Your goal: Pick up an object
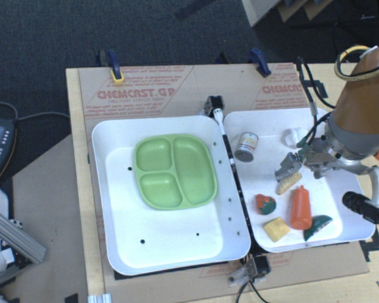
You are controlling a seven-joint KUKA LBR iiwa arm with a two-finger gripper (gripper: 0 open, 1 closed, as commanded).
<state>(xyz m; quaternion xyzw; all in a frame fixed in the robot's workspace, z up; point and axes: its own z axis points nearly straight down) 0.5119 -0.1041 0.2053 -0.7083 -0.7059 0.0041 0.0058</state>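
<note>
Gripper [291, 172]: low in the right bin, fingers over a pale yellow banana-like piece; whether they are spread or pinched, I cannot tell.
Arm [358, 107]: enters from the right, orange band above the wrist.
Right bin [264, 121]: holds a can [245, 146], banana [288, 184], tomato [265, 204], carrot [299, 207], yellow block [276, 228], dark green piece [317, 224].
Left bin [116, 208]: holds a green divided plate [175, 171].
</note>
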